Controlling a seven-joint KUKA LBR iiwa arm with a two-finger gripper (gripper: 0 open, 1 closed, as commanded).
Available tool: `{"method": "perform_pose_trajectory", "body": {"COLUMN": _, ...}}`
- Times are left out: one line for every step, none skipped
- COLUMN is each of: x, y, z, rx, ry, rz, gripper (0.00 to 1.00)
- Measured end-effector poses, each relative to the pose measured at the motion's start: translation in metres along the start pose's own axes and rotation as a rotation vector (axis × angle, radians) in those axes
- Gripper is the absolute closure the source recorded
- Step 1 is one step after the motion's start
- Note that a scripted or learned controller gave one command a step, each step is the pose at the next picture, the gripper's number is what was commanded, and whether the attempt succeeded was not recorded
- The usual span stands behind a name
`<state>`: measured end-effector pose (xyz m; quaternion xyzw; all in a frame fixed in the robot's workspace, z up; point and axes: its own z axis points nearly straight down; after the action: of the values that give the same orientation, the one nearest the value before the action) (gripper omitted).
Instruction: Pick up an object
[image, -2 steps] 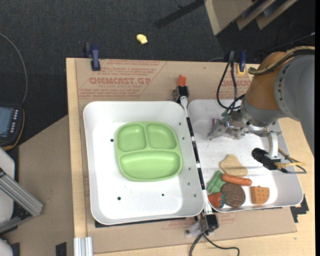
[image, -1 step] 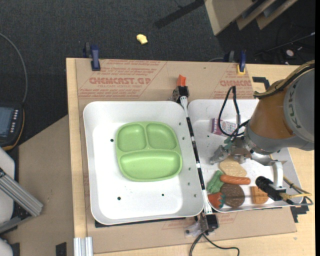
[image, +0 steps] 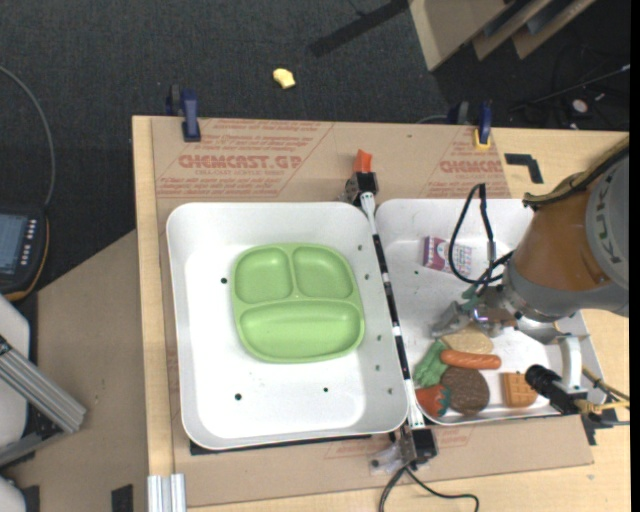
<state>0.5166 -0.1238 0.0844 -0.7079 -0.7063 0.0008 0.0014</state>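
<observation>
A: Food toys sit crowded at the near end of the right bin (image: 410, 222) — a hot dog (image: 471, 359), a brown patty (image: 466, 390), a green leafy piece (image: 431, 366), a red piece (image: 431, 399) and an orange block (image: 518, 389), most of them touching.

B: So what might spoil the grab?

A: Crowding, I'd say — a finger could land on a neighbour and nudge the pile, or pinch two at once.

B: And the gripper (image: 462, 316)?

A: It hangs just above the hot dog; grey fingers seem splayed fairly wide, with nothing between them.
</observation>
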Motion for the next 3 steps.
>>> {"method": "perform_pose_trajectory", "body": {"x": -0.035, "y": 0.093, "z": -0.002, "rx": -0.013, "ry": -0.006, "rz": -0.005, "gripper": 0.0}}
{"method": "perform_pose_trajectory", "body": {"x": 0.036, "y": 0.026, "z": 0.0, "rx": 0.002, "ry": 0.003, "rz": -0.006, "gripper": 0.0}}
{"method": "perform_pose_trajectory", "body": {"x": -0.017, "y": 0.102, "z": -0.001, "rx": -0.011, "ry": -0.005, "rz": -0.003, "gripper": 0.0}}
